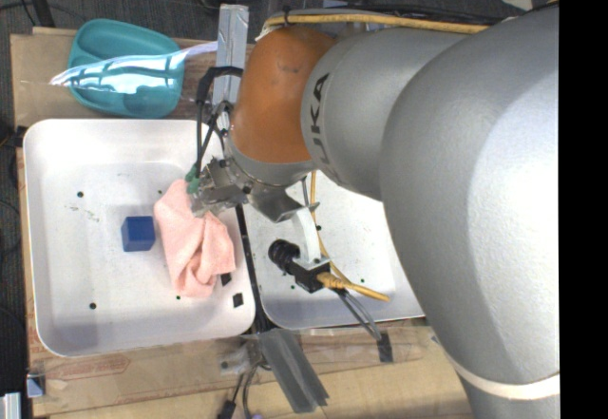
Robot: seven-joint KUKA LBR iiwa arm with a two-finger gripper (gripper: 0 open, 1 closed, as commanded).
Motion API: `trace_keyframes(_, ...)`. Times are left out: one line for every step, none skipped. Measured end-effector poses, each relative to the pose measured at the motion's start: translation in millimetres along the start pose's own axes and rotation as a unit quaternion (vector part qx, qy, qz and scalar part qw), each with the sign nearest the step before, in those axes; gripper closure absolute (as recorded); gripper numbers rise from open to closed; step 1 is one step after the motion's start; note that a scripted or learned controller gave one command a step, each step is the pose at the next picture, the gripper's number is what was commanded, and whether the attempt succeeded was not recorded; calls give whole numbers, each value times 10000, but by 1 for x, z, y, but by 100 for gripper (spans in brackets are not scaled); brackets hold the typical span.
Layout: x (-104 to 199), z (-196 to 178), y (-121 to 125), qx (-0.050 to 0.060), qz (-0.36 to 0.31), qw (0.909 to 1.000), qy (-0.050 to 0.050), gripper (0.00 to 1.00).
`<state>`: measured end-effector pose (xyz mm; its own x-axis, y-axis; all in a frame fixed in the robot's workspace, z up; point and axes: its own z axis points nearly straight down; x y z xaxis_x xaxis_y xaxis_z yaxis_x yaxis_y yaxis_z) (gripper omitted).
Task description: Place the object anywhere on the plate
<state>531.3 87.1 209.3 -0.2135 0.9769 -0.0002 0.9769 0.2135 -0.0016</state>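
Note:
A pink cloth (pixel 195 241) lies crumpled in the right part of the left white bin (pixel 57 180), reaching from the gripper down toward the bin's near right corner. My gripper (pixel 204 189) is at the cloth's upper end, touching or just over it, under the orange band of the arm. I cannot see whether the cloth is gripped. A small blue cube (pixel 138 234) sits on the bin floor just left of the cloth, apart from the gripper.
A teal scoop-like container (pixel 123 66) lies on the bench beyond the left bin's far edge. The grey arm covers most of the right bin (pixel 366 308). Two small black bits (pixel 237 299) lie near the left bin's near right corner.

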Motion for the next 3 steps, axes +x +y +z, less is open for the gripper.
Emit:
trace_keyframes(92,81,0,26,-90,10000,0,100)
trace_keyframes(80,-1,-38,-9,-2024,9793,-4,100)
trace_keyframes(115,55,6,6,-2831,9591,-3,100)
